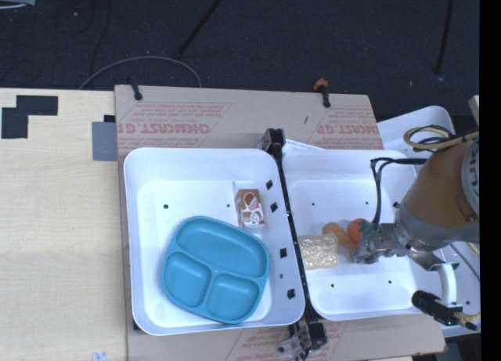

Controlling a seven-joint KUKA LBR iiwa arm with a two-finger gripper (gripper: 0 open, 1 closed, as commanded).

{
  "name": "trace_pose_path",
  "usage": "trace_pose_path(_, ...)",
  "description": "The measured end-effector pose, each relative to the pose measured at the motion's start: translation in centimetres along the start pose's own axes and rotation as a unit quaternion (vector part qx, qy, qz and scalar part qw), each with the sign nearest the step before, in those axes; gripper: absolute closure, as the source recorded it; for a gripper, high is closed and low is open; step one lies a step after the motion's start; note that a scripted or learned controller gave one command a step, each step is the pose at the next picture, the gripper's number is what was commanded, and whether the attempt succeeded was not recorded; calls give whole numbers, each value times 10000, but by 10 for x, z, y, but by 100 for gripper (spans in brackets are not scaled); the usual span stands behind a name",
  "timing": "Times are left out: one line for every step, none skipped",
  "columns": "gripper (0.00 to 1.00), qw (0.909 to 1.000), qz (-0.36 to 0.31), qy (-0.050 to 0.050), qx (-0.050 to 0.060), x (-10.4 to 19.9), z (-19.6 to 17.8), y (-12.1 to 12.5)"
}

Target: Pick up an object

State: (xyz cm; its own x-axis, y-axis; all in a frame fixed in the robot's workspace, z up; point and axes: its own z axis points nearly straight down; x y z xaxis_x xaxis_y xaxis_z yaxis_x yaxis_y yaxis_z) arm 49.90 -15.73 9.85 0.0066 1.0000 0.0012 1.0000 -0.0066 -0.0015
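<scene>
Two shallow white bins sit side by side on a cardboard sheet (235,120) on the bench.

Left bin (145,195): a blue divided plate (215,268) with three compartments lies flat in the lower middle. A small printed packet (250,207), white with brown and red print, lies just above the plate's upper right edge, near the divider between the bins.

Right bin (352,305): a pale yellow bumpy block, sponge-like (318,252), lies at the left side close to the divider. Just right of it and slightly above sits a tan rounded item (335,231), and touching that an orange-red round item (356,229); exact type of both unclear.

The arm (442,195) reaches in from the right, orange band above the wrist, grey body over the right bin's right half. The gripper (368,250) is low in the right bin, just right of the sponge-like block and just below the orange-red item. Cannot tell from this angle whether it is parted, closed or holding anything.

A black cable (383,187) loops beside the wrist.
</scene>
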Motion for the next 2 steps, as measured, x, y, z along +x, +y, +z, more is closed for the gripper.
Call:
trace_pose_path(100, 10000, -42, -7, -20, 3, -58, 9)
trace_pose_path(100, 10000, -42, -5, -13, 9, -102, 8)
